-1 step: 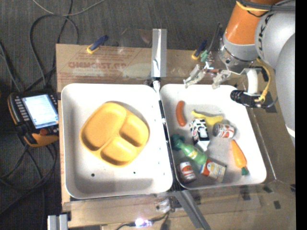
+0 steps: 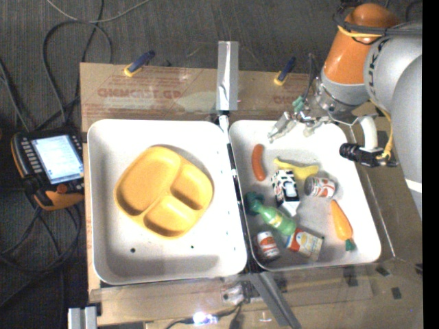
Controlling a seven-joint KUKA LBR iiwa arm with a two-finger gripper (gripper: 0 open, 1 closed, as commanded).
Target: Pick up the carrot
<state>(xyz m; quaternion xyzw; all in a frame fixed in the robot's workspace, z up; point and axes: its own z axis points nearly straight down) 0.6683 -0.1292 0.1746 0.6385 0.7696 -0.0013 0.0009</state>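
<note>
My claw (image 2: 293,123) hangs with its fingers spread and nothing between them, above the far rim of the right-hand bin (image 2: 363,204), while the carrot (image 2: 341,223) I am sent for lies well apart from it near that bin's near right corner. The carrot rests flat, its orange body pointing up the bin and a small green tip at the near end, with a can (image 2: 320,186) just beyond it and a small carton (image 2: 307,242) just to its side.

I judge it a light, stiff toy (most likely hard plastic, and so rather slick), tapering toward one end. The thick middle of the orange body looks the safest place to close on, across its width, since the narrow end could slide out.

The bin floor is smooth white and shallow-walled, so the carrot may skate if nudged. Room is tight: a banana (image 2: 296,163), a sausage (image 2: 258,162), a green bottle (image 2: 271,214) and a second can (image 2: 267,245) crowd the same bin. The left bin (image 2: 110,252) holds a yellow divided plate (image 2: 164,191).
</note>
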